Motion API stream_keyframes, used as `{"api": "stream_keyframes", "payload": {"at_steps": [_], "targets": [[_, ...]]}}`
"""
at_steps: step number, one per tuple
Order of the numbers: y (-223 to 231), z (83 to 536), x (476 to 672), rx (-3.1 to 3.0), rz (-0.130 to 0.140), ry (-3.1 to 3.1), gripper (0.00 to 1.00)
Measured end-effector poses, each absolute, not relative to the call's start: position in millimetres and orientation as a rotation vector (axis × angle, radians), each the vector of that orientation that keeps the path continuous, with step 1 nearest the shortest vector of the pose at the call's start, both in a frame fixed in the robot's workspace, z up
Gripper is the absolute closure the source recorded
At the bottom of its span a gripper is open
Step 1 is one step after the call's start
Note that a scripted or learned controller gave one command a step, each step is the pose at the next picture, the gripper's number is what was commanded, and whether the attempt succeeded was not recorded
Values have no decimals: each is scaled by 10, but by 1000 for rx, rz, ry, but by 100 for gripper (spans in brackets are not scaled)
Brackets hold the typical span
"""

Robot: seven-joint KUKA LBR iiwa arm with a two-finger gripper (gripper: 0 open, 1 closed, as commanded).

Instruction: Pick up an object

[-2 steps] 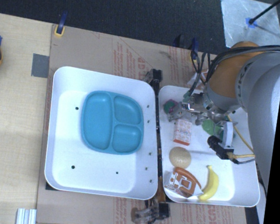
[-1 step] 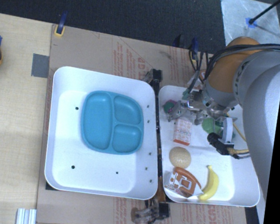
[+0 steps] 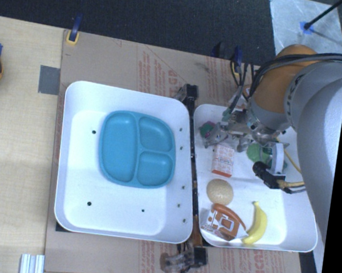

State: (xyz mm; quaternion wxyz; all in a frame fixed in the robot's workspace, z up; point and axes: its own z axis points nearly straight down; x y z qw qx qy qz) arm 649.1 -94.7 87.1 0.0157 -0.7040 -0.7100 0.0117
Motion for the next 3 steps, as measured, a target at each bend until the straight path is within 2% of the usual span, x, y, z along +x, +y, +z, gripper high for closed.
{"api": "stream_keyframes", "payload": {"at_steps": [1,2,3], "targets": [[-930,908,6544,-2208,11,-2222,0],[-1136,922,6562,-2217,3,-2223,0],[-1136,1030,6566,-2213,4,-2227,100]]}}
